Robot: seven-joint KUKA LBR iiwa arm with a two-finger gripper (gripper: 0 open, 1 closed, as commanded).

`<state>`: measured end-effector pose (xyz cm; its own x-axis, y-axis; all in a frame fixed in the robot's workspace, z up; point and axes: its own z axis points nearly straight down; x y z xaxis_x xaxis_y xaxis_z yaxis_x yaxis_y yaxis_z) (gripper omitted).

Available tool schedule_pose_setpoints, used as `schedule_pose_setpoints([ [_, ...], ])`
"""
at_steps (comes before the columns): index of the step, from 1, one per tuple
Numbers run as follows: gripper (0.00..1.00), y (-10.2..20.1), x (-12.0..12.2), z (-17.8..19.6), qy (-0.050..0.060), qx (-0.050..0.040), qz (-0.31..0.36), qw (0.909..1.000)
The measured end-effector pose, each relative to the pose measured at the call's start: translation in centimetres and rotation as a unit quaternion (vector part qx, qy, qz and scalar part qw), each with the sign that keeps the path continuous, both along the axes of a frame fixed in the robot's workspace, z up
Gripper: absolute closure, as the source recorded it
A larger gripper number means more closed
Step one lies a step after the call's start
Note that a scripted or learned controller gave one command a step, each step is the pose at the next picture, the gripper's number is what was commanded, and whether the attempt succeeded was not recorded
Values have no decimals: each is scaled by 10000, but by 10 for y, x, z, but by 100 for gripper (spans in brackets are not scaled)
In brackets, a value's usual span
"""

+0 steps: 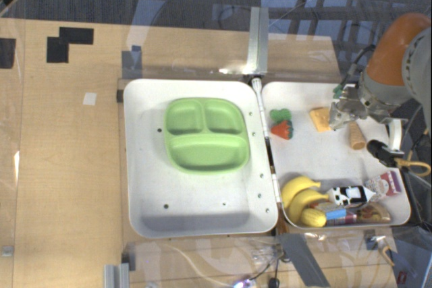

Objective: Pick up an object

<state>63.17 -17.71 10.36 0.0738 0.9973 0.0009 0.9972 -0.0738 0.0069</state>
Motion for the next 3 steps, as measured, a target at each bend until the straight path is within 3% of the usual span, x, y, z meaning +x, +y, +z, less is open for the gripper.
schedule_pose_setpoints([
  [1, 0, 0, 0, 0, 1, 0, 0, 10000],
  [2, 100, 1, 2, 8, -11, 3, 18, 10000],
  [3, 0, 1, 2, 8, -9, 3, 19, 10000],
])
